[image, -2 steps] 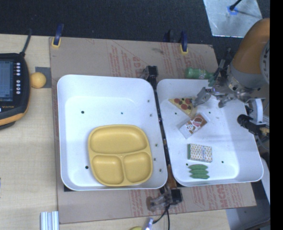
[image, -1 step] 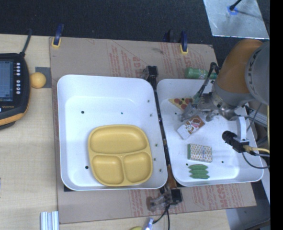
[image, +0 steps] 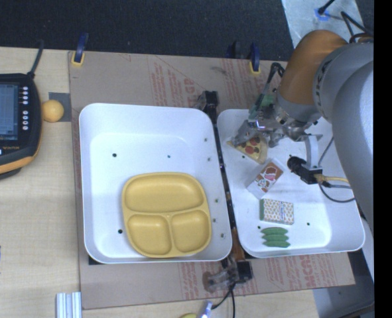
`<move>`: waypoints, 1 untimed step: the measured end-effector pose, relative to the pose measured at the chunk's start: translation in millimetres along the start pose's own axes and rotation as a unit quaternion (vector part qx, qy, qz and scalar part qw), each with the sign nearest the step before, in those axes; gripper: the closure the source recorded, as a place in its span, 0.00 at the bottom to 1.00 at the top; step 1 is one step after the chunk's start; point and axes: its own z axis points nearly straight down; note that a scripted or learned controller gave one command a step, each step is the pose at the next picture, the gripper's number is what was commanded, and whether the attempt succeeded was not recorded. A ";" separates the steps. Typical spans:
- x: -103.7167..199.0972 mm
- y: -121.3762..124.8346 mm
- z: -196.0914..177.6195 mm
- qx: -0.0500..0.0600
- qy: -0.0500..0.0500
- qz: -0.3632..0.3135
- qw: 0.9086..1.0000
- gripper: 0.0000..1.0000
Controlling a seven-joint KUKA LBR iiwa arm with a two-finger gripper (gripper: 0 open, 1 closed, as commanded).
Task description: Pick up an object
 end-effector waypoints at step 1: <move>-54.3 -0.1 -122.9 -0.001 0.000 0.001 1.000 0.00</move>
